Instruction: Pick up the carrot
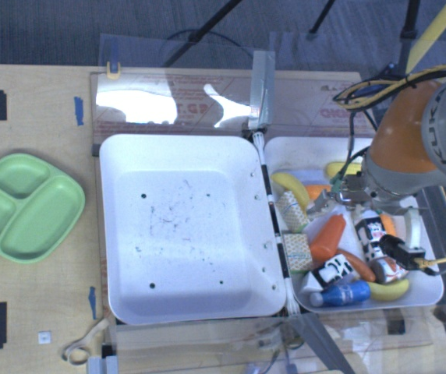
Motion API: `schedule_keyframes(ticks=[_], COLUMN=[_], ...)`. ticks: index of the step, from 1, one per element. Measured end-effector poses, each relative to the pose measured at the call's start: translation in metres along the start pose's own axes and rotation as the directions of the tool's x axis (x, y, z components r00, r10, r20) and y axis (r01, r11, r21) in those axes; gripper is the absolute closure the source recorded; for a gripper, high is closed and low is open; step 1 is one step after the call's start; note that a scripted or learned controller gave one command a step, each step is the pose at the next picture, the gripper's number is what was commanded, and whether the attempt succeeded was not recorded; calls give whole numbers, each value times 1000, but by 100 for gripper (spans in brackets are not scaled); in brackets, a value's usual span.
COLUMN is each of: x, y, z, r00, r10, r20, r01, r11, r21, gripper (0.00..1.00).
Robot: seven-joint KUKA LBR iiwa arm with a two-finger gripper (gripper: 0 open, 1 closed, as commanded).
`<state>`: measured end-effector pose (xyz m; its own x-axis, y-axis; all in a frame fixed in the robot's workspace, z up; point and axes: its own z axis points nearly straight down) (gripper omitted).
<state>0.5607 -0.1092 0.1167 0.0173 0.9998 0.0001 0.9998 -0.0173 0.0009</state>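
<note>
Not much progress to report on my end. The carrot [355, 262] is down in the right bin [430, 291], so the pick itself hasn't happened as far as I can see. My arm [422, 142] is in over that bin from the right, and my tool [346, 195] sits above the clutter near the bin's middle, close to the yellow banana [291, 187] and the orange bottle-shaped thing [329, 236]. It's dark and partly lost against the stuff below, so I honestly can't tell how it's set, wide or pinched. Nothing looks caught in it.

What I take for the carrot is the slim orange piece lying low in the pile, between the black-and-white item [334, 271] and another banana [389, 288] at the near edge. Its long axis runs on a diagonal, from upper left to lower right in the view, roughly flat. Which end is the tip is hard to say, since part of it is buried.

Left to do: get down over it, close across the short width, lift. The left bin [122, 162] and the green divided plate [25, 206] on the surface don't matter here.
</note>
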Motion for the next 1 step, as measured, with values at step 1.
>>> schedule_keyframes(ticks=[1], x=[2], y=[61], z=[30], r00=[990], r10=[-143], r20=[1], r01=[143], r11=[990], r21=[-3], gripper=[0])
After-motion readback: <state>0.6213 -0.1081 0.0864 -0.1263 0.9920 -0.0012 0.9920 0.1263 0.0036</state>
